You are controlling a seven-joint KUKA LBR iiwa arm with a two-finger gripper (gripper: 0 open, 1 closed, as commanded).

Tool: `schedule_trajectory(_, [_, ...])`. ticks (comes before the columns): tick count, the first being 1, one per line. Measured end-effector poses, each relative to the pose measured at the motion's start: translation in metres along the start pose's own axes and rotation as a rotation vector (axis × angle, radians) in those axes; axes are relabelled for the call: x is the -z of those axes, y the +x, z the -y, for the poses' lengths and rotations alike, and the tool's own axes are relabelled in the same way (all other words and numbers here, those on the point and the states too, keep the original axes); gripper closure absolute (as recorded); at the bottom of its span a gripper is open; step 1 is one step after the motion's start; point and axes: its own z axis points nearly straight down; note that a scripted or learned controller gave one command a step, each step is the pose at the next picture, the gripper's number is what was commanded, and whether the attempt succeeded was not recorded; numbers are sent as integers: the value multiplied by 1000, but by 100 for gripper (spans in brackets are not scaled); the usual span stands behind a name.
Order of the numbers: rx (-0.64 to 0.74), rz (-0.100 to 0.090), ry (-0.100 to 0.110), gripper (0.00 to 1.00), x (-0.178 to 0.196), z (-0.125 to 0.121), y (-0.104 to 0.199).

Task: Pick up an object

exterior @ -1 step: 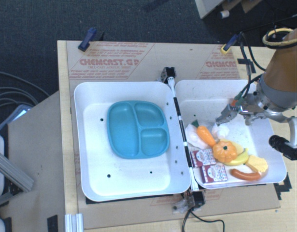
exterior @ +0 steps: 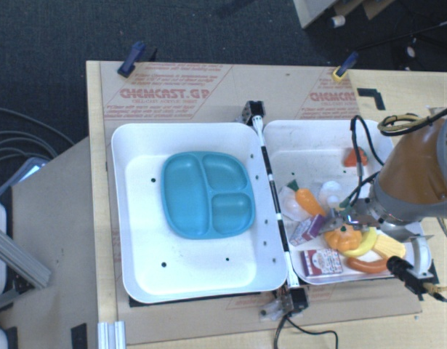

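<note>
The worktop (exterior: pixel 208 86) spreads wide, a pale board with red print along its far edge, and on it the two white bins sit touching side by side. The left bin (exterior: pixel 136 260) carries just a blue divided tray (exterior: pixel 207 193), lying flat near its middle with three compartments showing. The right bin (exterior: pixel 310 133) is the busy one, and the arm (exterior: pixel 419 177) comes in over it from the right, its orange band covering that bin's right side and cut off by the picture's edge. Down at the wrist, the gripper (exterior: pixel 348 217) dips into the pile of objects, and whether the jaws are open or closed cannot be told from here; the grey wrist hides them. Right below it lies a yellow banana (exterior: pixel 368 242), pressed against an orange round piece (exterior: pixel 341 241) and a reddish sausage shape (exterior: pixel 368 265) near the front wall. A printed red and white packet (exterior: pixel 321 262) lies flat in the front corner. A small carrot (exterior: pixel 307 201) rests nearer the divider, with what may be a purple wrapper (exterior: pixel 310 227) just beside it. An orange scrap (exterior: pixel 354 156) peeks out behind a black cable (exterior: pixel 357 140).
</note>
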Motion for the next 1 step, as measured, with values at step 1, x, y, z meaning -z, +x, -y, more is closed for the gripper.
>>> schedule_trajectory(1, [0, 1, -5, 100, 10, -2, 0])
